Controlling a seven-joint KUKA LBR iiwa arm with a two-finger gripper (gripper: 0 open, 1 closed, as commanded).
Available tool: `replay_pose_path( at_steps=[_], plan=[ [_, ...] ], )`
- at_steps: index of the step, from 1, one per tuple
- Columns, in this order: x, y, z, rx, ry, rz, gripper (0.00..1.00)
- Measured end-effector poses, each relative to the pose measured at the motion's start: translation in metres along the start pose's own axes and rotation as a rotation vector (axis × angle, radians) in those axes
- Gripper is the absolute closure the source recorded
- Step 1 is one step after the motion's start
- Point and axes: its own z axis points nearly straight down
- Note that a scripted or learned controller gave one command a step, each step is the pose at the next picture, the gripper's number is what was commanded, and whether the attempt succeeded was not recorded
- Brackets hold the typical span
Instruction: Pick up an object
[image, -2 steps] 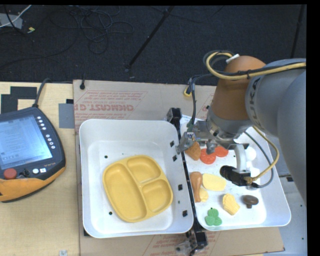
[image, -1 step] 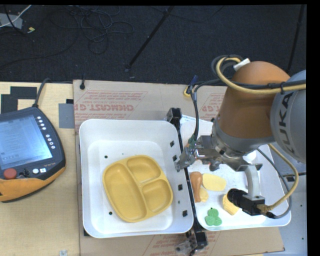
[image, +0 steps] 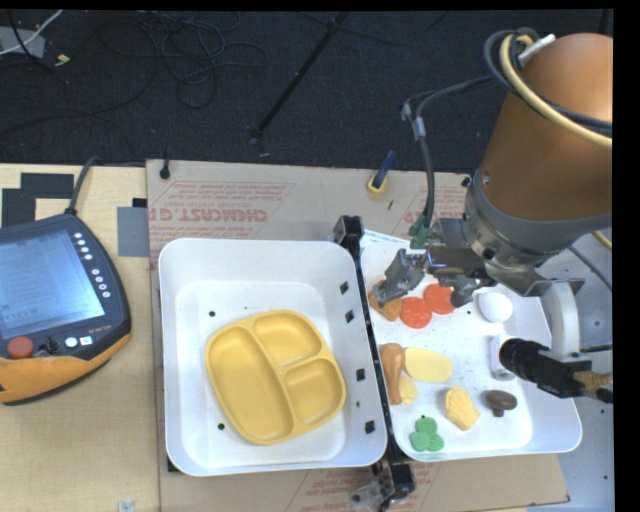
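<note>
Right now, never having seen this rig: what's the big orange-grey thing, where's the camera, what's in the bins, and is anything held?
One camera looks down at a slant on a bench with two white bins side by side. The big orange-and-grey shape is a robot arm reaching in from the picture's right. Its hand hangs low over the right bin; I cannot tell whether it grips anything. The left bin holds a yellow divided tray. The right bin holds toy food: red tomato slices, a white egg, a yellow wedge, corn, a green piece and a brown mushroom. At left lies the arm's control pad.
</note>
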Motion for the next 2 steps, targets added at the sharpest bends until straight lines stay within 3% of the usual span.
replay_pose_path(
  at_steps=[1,2],
  plan=[
    [0.002,0.000,-0.002,0.016,-0.005,-0.007,1.00],
    [0.057,0.001,-0.062,0.007,-0.001,-0.003,1.00]
  ],
)
